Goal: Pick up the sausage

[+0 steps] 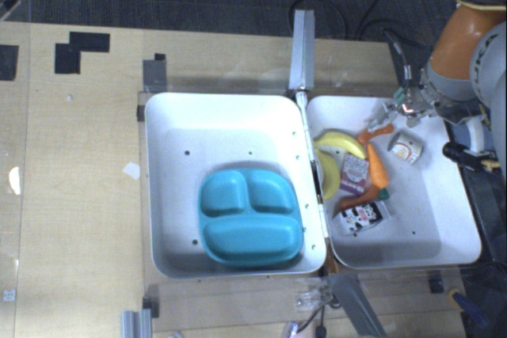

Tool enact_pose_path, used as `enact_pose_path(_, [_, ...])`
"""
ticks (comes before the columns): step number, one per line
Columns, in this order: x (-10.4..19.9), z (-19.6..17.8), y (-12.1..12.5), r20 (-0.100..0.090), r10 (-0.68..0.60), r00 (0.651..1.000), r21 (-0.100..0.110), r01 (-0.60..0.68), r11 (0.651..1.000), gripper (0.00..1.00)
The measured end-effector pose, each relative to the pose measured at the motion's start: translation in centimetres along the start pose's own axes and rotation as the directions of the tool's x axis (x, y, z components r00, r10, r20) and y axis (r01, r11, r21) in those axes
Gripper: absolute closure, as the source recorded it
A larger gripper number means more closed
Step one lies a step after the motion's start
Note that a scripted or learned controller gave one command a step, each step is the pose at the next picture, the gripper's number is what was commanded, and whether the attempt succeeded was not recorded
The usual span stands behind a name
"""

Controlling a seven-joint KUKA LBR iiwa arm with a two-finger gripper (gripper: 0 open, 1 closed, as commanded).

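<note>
Sausage (354,202) lying in right bin (444,237), just left of the carrot (377,166). Pincer (405,108) well beyond the carrot, near far rim; spread or pressed together, cannot tell.

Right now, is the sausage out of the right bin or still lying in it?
Still in. The reddish-brown sausage lies on the floor of the right white bin, between the purple packet and the black-and-white card, apart from the claw.

arm (474,51) cut off at right edge, end effector (402,105) fingers too small to tell
</note>
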State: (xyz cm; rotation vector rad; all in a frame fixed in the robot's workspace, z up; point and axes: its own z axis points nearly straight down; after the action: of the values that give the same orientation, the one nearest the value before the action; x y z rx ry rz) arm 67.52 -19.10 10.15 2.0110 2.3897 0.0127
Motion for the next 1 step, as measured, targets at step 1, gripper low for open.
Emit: enact_pose_path(1, [0.0,0.01,0.0,0.0,0.0,1.0,0.0,0.0,1.0,0.0])
